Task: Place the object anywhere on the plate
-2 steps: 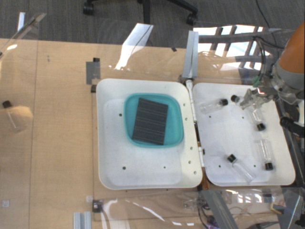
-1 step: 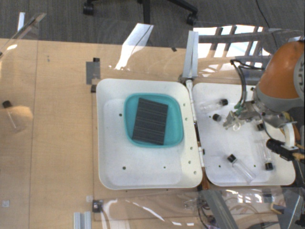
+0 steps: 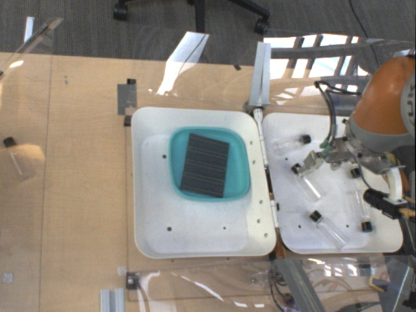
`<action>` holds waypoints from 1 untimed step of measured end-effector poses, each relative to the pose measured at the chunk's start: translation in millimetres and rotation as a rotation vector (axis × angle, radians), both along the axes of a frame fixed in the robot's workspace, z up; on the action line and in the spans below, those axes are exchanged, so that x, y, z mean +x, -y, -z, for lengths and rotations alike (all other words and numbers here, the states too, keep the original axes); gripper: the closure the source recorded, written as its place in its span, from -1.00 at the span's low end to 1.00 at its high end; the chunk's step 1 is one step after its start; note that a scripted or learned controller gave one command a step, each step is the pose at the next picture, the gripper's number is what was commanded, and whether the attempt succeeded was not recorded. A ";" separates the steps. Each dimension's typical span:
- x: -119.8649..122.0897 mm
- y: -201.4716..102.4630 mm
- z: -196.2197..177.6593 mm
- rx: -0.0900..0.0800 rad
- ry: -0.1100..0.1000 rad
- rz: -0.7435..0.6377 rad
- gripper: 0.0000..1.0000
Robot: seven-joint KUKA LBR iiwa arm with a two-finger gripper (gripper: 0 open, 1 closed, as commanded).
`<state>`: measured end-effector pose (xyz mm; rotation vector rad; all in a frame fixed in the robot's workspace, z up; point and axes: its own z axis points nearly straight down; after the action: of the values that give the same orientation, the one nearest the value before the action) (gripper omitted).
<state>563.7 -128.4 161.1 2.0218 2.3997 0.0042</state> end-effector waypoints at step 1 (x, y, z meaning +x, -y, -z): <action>-61.0 -30.9 -146.6 -0.001 0.006 0.018 -1.00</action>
<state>502.7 -97.6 307.7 2.0391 2.3775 0.0094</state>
